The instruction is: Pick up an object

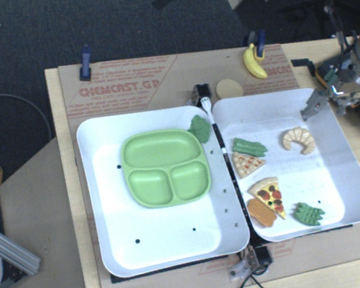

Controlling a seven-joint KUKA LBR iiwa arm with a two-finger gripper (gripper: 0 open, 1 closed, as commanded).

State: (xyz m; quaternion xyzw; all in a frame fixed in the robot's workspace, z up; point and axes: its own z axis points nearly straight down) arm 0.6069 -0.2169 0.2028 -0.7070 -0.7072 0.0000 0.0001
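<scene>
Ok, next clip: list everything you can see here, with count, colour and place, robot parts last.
bins: 2, white, side by side on the bench
divided plate: 1, light green, left bin
leafy piece: 1, green, left bin's far right corner
green beans: 1, green, right bin
pizza slices: 2, right bin, one near the beans, one nearer the front
croissant: 1, tan, right bin
broccoli-like piece: 1, green, right bin front
banana: 1, yellow, behind right bin
gripper: 1, grey, right bin's far right corner

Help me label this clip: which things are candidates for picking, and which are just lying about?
For the job:
pincer
croissant
pizza slice
green beans
sandwich wedge
leafy green

Lying about:
green divided plate
banana
blue clamp
</scene>
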